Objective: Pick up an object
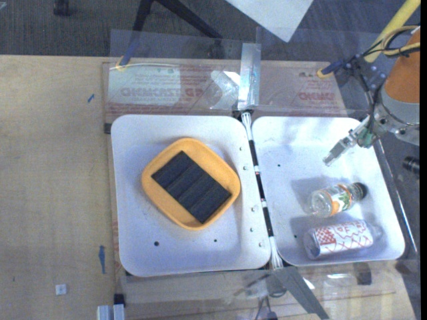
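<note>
In the right bin [293, 135] lie two objects. A small clear bottle [335, 199] with an orange-green label and dark cap rests on its side near the right wall. Just in front of it lies a red-and-white patterned can [339, 237], also on its side. My gripper [333, 155] hangs over the bin's upper right part, pointing down and to the left, above and behind the bottle and apart from it. Nothing shows in its grasp. In the left bin [133, 245] sits a yellow-orange square dish [155, 191] with a black ribbed pad [191, 186] in it.
A metal divider [249, 79] and a clear plastic sheet stand behind the bins. The grey arm with its orange band [404, 85] and cables comes in from the upper right. Wooden bench [47, 179] spreads to the left.
</note>
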